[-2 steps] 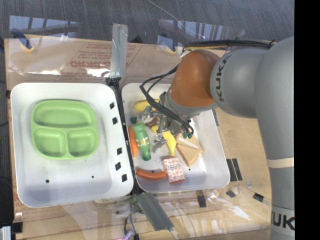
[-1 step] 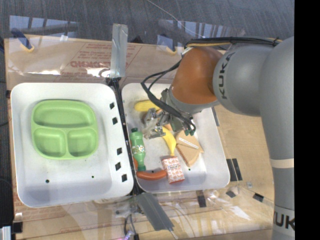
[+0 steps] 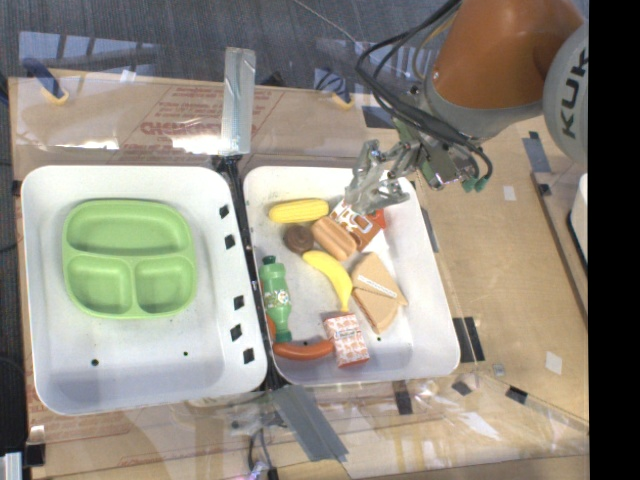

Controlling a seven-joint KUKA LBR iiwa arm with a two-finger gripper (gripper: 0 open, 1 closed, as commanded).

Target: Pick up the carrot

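Note:
The carrot (image 3: 371,228) is an orange piece at the back of the right bin (image 3: 425,298), beside a hot dog in a bun (image 3: 335,236). Only part of it shows, because the gripper covers the rest. My gripper (image 3: 362,206) hangs low over the back of the right bin, directly above the carrot and the end of the hot dog. I cannot make out whether it touches the carrot. The grey arm with its orange band (image 3: 500,48) reaches in from the upper right.
The right bin also holds a yellow corn cob (image 3: 298,210), a brown round piece (image 3: 298,238), a banana (image 3: 333,274), a sandwich wedge (image 3: 377,293), a green bottle (image 3: 275,296), a red sausage (image 3: 303,349) and a red box (image 3: 346,339). A green divided plate (image 3: 128,256) lies in the left bin (image 3: 40,348).

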